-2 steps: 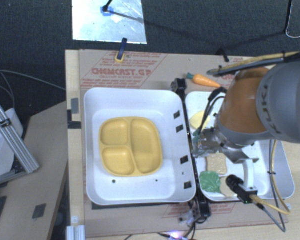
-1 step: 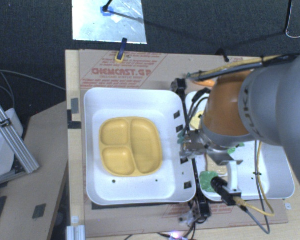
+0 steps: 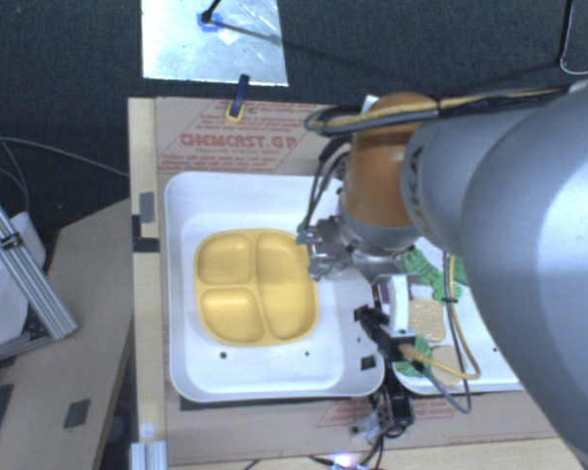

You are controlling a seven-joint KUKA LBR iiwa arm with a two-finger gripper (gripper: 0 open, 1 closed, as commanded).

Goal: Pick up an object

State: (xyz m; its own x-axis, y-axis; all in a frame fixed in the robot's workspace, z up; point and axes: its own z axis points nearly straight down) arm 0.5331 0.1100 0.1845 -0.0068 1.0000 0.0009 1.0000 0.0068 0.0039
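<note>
I see a yellow plate (image 3: 254, 287) with four parts lying flat in the left white bin (image 3: 191, 213); my big grey arm (image 3: 510, 223) reaches in from the right, with its orange band (image 3: 377, 174) over the bin's right side; the gripper (image 3: 318, 248) sits right at the plate's upper right edge; I cannot tell its state; green and tan things (image 3: 426, 302) lie in the right bin.

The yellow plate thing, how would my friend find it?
Look at the left white bin. Lying flat inside it is the yellow plate, beside the grey arm's gripper. It is split into four shallow sections, and nothing else in that bin is yellow.
</note>
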